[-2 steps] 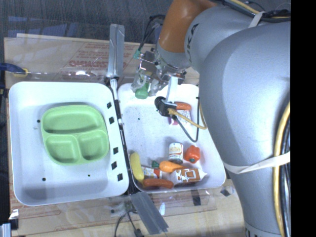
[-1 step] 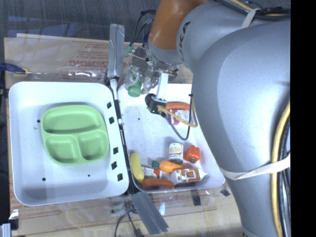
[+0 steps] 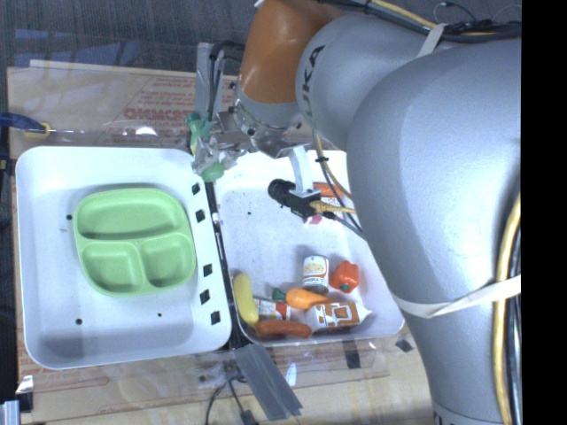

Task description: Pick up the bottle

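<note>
Setting: table (image 3: 106,96) with a printed cardboard sheet under two shallow white bins set side by side.

Left bin (image 3: 44,264): one green divided plate (image 3: 135,239), lying flat.

Right bin (image 3: 257,237): a cluster of toy foods near its front edge. Listed: yellow banana (image 3: 244,297), carrot (image 3: 306,298), red sausage-like piece (image 3: 283,329), orange pepper (image 3: 346,276), flat printed packet (image 3: 341,314), and the bottle (image 3: 315,272), small, labelled, with a pale cap, standing or leaning between the pepper and the carrot; which one cannot be told.

Hand (image 3: 205,153): at the rear corner where the two bins meet, well apart from the bottle. Nothing seen in it; whether it is spread or closed cannot be told.

Handling (judged): bottle likely light, rigid plastic, smooth and prone to slip or roll. Best taken across the body below the cap. Crowding neighbours leave little room for approach.
</note>
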